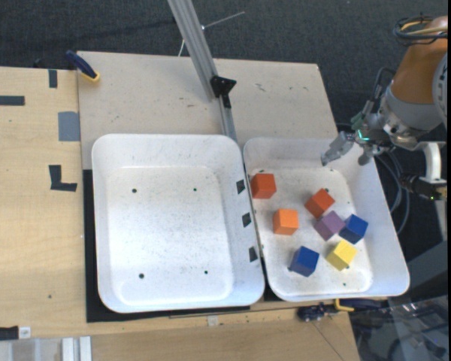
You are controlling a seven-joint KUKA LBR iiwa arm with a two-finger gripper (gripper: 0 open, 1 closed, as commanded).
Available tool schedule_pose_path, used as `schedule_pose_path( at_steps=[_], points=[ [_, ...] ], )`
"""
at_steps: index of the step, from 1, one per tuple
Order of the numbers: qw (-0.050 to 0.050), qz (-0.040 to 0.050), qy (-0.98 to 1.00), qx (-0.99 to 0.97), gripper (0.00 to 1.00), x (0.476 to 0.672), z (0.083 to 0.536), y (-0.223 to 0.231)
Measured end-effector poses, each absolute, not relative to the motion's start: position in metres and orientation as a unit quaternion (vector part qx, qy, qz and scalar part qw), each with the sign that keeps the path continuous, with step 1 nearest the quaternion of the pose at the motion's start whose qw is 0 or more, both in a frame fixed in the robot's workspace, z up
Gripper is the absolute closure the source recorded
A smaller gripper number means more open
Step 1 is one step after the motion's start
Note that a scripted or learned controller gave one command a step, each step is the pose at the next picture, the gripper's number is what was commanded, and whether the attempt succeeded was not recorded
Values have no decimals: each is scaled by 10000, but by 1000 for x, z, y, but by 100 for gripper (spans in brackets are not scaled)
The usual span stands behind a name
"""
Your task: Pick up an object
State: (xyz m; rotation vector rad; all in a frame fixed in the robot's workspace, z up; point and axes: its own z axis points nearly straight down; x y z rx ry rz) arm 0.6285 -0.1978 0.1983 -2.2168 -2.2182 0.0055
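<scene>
Gripper (349,150), fingers spread and empty, hovers over the right bin's (387,232) far corner. The red cube (320,201), nearest it and beside the purple cube (331,224), looks light and rigid; pinch opposite flat faces.

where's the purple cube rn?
The purple cube sits in the right bin, right of centre, wedged between the red-orange cube above it and the blue cube at its right, with the yellow cube just below.
</scene>
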Motion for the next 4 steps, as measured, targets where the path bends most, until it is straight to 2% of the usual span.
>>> schedule_pose_path(
  at_steps=[1,3,4],
  points=[
    [2,11,-7078,-7064,0,630,202,-198],
    [24,24,-7077,-7065,0,624,88,-197],
    [0,9,-7082,-7060,100,626,102,-197]
  ],
)
